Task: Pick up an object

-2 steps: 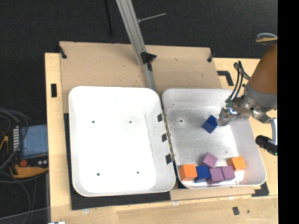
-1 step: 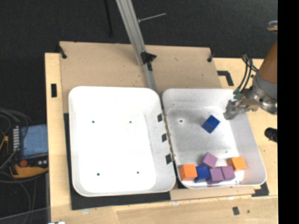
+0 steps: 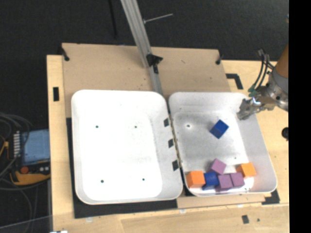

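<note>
One blue cube near, apart from pincer, pincer's state unclear

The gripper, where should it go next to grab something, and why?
Probably a short move toward the lone blue cube. The gripper sits over the right bin's upper right corner, and that cube lies nearest, apart from the blocks crowded along the bin's near edge.

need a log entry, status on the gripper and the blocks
Gripper over right white bin, upper right edge, nothing seen held. Lone blue cube mid-bin, clear all round. Other cubes clustered at near wall.
</note>
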### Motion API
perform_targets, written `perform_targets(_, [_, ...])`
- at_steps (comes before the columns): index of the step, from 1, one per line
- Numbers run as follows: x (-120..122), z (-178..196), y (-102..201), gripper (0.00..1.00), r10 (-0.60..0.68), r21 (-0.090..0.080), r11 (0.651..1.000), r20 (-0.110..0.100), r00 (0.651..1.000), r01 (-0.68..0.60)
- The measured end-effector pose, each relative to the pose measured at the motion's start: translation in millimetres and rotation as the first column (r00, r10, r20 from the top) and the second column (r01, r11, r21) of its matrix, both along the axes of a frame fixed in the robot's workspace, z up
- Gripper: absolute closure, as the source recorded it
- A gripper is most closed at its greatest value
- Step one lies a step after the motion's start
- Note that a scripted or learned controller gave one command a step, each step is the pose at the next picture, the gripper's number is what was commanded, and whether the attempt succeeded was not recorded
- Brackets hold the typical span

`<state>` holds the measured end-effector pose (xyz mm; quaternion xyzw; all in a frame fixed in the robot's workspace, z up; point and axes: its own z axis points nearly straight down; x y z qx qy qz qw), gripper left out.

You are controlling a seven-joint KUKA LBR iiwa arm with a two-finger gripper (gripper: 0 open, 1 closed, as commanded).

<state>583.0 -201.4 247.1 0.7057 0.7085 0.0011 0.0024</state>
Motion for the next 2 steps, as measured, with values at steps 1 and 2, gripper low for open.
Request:
perform_targets(1, [-4, -11, 47, 1.00, 0.001, 0.001, 1.000, -0.005, 1.000, -0.001])
perform_targets(2, [-4, -1, 97, 1.00, 0.003, 0.003, 1.000, -0.004, 1.000, -0.003])
